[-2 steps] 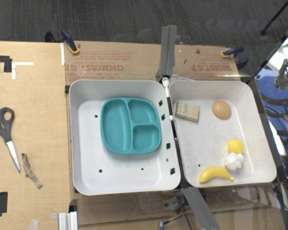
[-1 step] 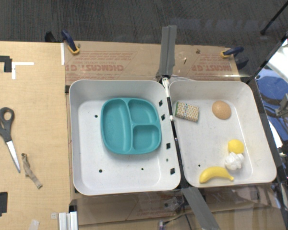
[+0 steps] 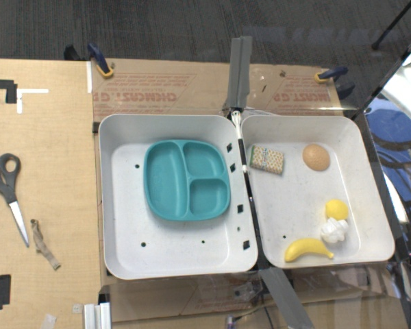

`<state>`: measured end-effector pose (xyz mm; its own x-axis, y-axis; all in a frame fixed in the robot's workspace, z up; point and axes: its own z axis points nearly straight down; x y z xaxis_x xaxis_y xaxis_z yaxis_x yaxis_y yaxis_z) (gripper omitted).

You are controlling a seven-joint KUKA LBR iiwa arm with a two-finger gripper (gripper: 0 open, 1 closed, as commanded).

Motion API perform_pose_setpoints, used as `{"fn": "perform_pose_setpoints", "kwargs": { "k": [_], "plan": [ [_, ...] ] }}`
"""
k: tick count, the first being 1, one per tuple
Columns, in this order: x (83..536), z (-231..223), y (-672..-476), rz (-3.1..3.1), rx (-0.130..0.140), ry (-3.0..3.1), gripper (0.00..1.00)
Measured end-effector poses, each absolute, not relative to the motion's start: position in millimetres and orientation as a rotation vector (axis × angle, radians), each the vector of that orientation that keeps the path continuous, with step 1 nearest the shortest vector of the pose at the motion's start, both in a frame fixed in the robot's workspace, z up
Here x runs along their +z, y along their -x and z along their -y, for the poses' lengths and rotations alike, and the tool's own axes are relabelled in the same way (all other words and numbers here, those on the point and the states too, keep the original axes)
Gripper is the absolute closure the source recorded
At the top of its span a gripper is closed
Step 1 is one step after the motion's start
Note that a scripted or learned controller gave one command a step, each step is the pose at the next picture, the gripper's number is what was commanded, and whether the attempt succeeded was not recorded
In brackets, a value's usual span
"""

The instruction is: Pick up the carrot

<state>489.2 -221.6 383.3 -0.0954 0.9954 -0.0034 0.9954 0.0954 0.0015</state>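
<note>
Cardboard (image 3: 151,91) print mirrored, unreadable; teal plate (image 3: 188,180) left bin (image 3: 116,204); banana (image 3: 308,250) right bin (image 3: 370,204).

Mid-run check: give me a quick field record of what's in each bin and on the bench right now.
left bin: teal divided plate
right bin: patterned sponge block, brown egg, lemon, white crumpled item, banana
bench left of bins: scissors
carrot: none identifiable among the visible items
</note>
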Motion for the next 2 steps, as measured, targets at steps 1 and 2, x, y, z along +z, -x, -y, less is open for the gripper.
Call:
{"fn": "perform_pose_setpoints", "kwargs": {
  "k": [1, 2],
  "plan": [
    [392, 223, -487.1, -2.81, -0.001, -1.395, 1.0],
    [434, 222, -534.5, -2.961, -0.001, -1.03, 1.0]
  ]
}}
